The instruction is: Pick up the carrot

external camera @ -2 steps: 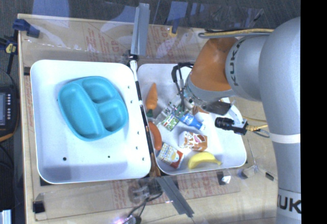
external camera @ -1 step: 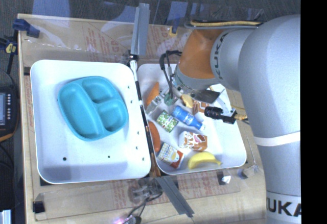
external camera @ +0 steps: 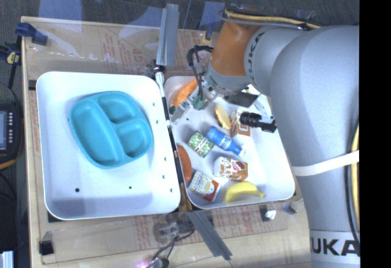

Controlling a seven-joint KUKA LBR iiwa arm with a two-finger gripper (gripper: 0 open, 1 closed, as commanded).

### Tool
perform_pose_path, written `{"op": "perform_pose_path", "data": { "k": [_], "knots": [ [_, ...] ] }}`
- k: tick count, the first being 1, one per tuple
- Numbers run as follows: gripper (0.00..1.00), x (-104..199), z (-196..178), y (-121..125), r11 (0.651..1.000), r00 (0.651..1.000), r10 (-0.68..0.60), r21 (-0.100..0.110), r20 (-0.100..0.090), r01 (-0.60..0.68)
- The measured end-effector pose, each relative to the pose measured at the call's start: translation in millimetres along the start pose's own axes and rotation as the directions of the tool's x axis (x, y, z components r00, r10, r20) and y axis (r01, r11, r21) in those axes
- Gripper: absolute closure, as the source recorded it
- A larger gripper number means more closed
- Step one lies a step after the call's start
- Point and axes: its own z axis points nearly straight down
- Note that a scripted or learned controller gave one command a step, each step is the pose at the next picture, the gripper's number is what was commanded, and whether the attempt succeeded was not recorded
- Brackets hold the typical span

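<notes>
carrot [external camera: 184, 92]: top-left corner of my right bin [external camera: 278, 163], lying against the bin's far-left wall.
carrot axis: diagonal, running from lower-left up toward the bin's top edge.
my gripper [external camera: 198, 100]: low in that same corner, just beside the carrot on its right, maybe touching it (hard to call from this slant).
grip state: cannot tell.
held?: nothing seen pinched.
next move, my guess: shift slightly left toward the wall, close across the carrot's short axis.

A wooden-looking bench [external camera: 91, 47] bears two white bins [external camera: 61, 193] side by side.
</notes>
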Motion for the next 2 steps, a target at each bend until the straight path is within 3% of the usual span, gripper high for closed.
{"op": "perform_pose_path", "data": {
  "k": [1,2],
  "knots": [
    [1.0,2.0,-10.7,3.1,1.0,1.0,-0.006,-0.004,-0.003,0.006],
    [1.0,33.8,-129.2,15.0,1.0,1.0,0.003,-0.011,-0.005,-0.003]
  ]
}}
